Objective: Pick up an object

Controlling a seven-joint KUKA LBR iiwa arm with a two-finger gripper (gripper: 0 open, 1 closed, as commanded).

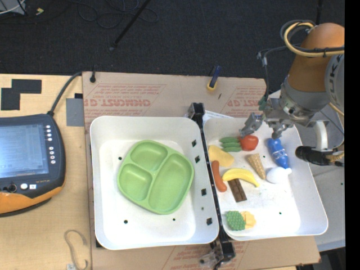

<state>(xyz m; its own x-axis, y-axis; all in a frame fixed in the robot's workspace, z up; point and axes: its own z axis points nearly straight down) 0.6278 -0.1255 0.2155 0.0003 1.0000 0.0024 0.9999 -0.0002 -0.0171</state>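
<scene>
The right bin (306,207) holds several toy foods: a red tomato (249,143), a green pod (229,144), a blue bottle (278,152), a white egg (275,175), a cone (256,165), a banana (241,176), a brown bar (237,190), an orange sausage (217,176), a yellow piece (220,155) and a green-and-yellow piece (239,220). My gripper (264,129) hangs open over the bin's far edge, above the gap between the tomato and the blue bottle. Nothing sits between its fingers (250,126).
The left bin (107,207) carries a green divided plate (156,176). A black divider (205,167) separates the bins. A tablet-like pendant (25,153) lies at the left of the bench. A yellow-and-blue clip (213,79) sits on the cardboard behind the bins.
</scene>
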